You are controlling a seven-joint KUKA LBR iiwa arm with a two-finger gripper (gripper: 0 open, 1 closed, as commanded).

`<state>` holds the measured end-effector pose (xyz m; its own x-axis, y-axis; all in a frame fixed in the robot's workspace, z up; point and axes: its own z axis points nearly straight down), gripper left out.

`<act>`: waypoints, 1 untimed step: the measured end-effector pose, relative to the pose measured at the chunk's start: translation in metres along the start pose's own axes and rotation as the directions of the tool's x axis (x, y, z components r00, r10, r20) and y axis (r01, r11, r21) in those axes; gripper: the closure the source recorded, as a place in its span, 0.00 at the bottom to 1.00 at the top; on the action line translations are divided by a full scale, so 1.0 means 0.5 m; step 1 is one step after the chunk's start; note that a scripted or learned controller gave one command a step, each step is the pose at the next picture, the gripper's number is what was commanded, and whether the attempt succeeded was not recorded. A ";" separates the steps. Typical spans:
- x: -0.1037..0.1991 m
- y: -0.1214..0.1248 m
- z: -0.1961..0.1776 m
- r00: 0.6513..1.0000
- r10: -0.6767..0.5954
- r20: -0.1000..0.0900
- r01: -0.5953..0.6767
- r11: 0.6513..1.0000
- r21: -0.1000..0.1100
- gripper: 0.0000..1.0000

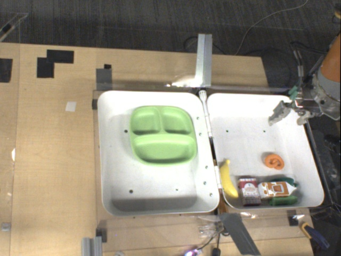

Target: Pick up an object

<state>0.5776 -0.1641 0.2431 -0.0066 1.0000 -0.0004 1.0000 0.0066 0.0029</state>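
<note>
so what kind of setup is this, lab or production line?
Most likely a robotics lab bin-picking rig, not a production line: two white bins on a wooden bench hold toy-like items, a green divided plate and a banana, with the gripper over the right bin and loose cables around.

Bins: 2, left bin point(114, 143), right bin point(240, 116)
Green divided plates point(162, 134): 1
Bananas point(228, 179): 1
Orange rings point(274, 161): 1
Food packages: 2, dark package point(248, 190), green-edged package point(277, 191)

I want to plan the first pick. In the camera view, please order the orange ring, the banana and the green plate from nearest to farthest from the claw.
1. Orange ring, right bin, below the claw.
2. Banana, right bin's lower left.
3. Green plate, left bin.
</note>
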 end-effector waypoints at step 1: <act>-0.046 -0.033 0.281 1.000 -0.003 0.000 0.003 1.000 0.001 0.00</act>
<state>0.5615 -0.1873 0.1025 -0.0098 1.0000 -0.0002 0.9999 0.0098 0.0023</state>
